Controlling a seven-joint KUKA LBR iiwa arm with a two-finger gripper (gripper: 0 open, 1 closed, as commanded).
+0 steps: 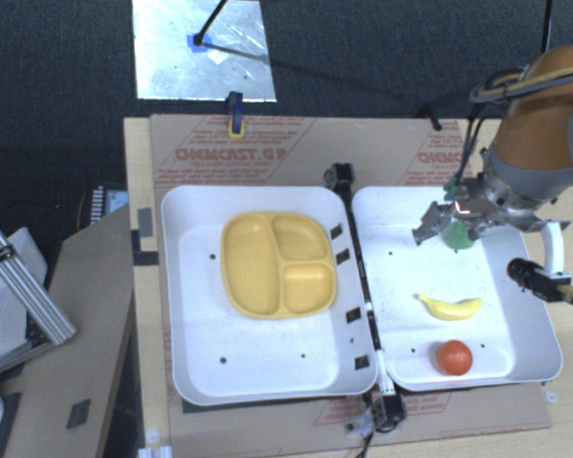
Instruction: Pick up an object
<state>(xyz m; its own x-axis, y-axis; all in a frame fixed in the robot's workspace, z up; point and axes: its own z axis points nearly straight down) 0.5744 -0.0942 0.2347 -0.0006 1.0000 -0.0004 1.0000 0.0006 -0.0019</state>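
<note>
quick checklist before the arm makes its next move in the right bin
1. Gripper over the right bin, not the left: ok.
2. Target near the gripper: a green object lies right below it: ok.
3. Green object actually between the fingers: cannot tell.
4. Banana and red ball apart from the gripper's spot: ok.
5. Yellow divided plate sits in the left bin, out of the way: ok.
</note>
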